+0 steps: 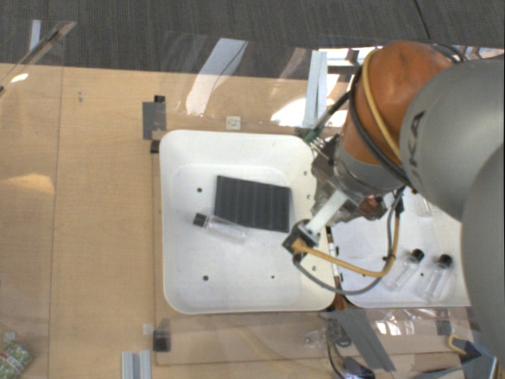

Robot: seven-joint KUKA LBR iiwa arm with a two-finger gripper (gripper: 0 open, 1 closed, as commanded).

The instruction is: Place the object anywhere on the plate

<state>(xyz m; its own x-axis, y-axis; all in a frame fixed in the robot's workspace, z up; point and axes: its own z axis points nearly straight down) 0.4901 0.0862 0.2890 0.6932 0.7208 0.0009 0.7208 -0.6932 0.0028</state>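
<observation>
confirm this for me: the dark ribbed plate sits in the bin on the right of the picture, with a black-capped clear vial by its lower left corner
Not quite. The camera view shows the dark ribbed plate in the bin on the left of the picture, not the right one. The rest holds: the black-capped clear vial lies by its lower left corner.

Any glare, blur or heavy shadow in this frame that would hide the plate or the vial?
Camera view: bright reflections streak the clear panels behind the left bin, clear of its contents. Camera view: the dark plate and the clear vial look sharp and evenly lit, with only faint shadows. Camera view: the arm, near the lens, looms large over the right bin.
</observation>
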